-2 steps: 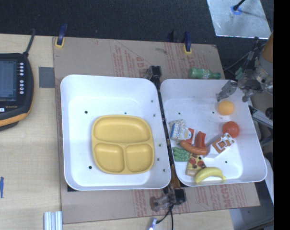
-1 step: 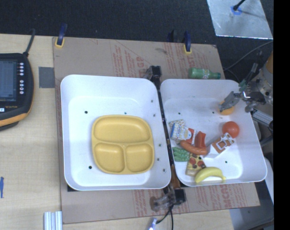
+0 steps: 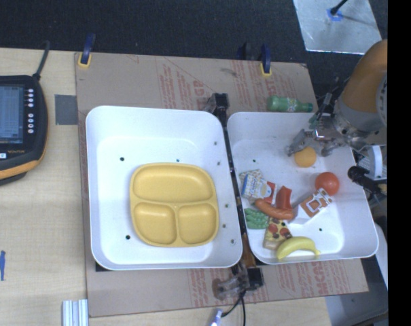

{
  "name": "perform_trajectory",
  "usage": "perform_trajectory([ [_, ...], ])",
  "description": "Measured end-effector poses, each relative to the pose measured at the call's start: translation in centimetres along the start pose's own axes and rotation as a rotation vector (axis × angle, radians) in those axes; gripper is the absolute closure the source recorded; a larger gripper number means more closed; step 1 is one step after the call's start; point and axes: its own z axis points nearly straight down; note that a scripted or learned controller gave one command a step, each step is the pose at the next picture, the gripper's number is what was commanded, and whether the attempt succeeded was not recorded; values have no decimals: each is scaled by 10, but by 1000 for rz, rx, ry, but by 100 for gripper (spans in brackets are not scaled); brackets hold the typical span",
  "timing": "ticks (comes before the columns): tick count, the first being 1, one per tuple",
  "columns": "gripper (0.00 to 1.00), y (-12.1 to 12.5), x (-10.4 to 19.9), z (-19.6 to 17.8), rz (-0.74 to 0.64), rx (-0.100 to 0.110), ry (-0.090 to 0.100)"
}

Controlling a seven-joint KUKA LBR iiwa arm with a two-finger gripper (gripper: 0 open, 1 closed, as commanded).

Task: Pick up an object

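Note:
The right bin [image 3: 259,131] holds several toy foods: an orange [image 3: 304,157], a red tomato [image 3: 327,182], a hot dog [image 3: 275,210], a red pepper piece [image 3: 284,196], a small carton [image 3: 316,203], a snack packet [image 3: 253,183], a green pod [image 3: 255,218], a pizza slice [image 3: 278,232] and a banana [image 3: 297,248]. My gripper [image 3: 316,141] hangs low over the bin's far right part, its fingers spread, just above and beside the orange. Nothing sits between the fingers.
The left bin [image 3: 110,134] carries a yellow divided plate [image 3: 173,204]. A green bottle [image 3: 289,104] lies on the cardboard behind the right bin. A teach pendant [image 3: 13,126] rests at the far left of the bench.

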Motion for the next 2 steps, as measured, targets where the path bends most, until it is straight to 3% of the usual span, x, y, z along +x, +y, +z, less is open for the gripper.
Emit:
perform_trajectory([
  [1,100,1,-1,-12,-3,-3,-1],
  [2,100,14,91,-63,-1,-4,1],
])
